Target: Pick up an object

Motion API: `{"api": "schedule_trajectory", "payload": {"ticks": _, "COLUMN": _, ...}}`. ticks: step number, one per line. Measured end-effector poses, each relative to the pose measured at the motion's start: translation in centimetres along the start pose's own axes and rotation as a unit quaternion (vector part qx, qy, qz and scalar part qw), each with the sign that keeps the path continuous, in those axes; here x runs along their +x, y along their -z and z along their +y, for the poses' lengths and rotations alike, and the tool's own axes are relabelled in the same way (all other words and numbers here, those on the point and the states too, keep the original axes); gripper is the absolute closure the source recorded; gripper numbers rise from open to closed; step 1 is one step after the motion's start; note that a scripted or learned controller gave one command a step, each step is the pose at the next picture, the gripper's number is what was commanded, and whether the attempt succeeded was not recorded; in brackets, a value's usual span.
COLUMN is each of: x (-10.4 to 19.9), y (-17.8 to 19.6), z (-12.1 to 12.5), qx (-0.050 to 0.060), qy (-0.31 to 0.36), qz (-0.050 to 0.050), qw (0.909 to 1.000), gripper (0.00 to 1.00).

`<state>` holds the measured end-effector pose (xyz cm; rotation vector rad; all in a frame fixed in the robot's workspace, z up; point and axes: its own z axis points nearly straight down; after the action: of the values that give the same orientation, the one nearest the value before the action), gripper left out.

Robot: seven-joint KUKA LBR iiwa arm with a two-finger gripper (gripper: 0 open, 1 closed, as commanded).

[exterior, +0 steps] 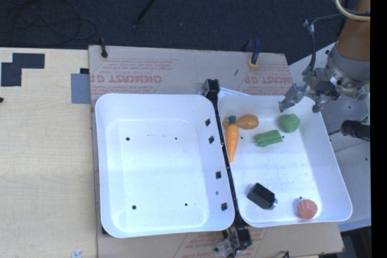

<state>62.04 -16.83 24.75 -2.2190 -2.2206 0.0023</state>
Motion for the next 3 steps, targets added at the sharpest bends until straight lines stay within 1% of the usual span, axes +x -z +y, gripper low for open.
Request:
{"api": "schedule_trajectory", "payload": {"ticks": 1, "x": 1.0, "y": 17.6, "z": -1.0, "qx": -0.009, "qy": 0.001, "qz": -0.002, "qw": 1.0000, "gripper": 0.00}}
{"api": "schedule_trajectory", "payload": {"ticks": 2, "x": 5.3, "y": 29.8, "z": -7.4, "qx": -0.006, "qy": 0.002, "qz": 0.000, "qw": 1.0000, "gripper": 0.00}}
{"api": "schedule_trajectory", "payload": {"ticks": 3, "x": 5.2, "y": 29.9, "z": -7.1, "qx": 0.001, "qy": 0.003, "qz": -0.001, "qw": 1.0000, "gripper": 1.00}}
